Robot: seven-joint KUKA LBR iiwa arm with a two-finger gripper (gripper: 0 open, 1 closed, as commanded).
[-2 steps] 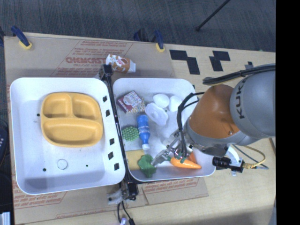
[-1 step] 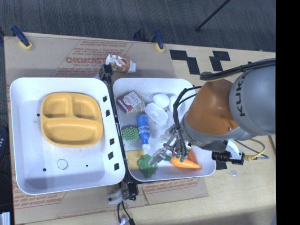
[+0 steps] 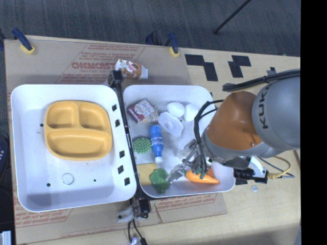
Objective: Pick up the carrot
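The carrot [image 3: 202, 177], orange with a green leafy end, lies flat in the front right corner of the right bin [image 3: 204, 93]. My gripper [image 3: 188, 168] hangs low over the bin floor just left of the carrot, under the orange wrist band [image 3: 230, 124]. It is open: one metal finger [image 3: 177, 173] points toward a green broccoli toy, and the other rests by the carrot's thick end. The carrot lies on the bin floor beside the fingers, not between them.
The right bin also holds a green broccoli toy [image 3: 159, 179], a blue bottle [image 3: 156, 141], a green ball [image 3: 142, 145], a snack packet [image 3: 142, 111] and white items [image 3: 175, 109]. A yellow divided plate [image 3: 77, 128] lies in the left bin [image 3: 30, 188]. A small packet [image 3: 131, 69] sits behind the bins.
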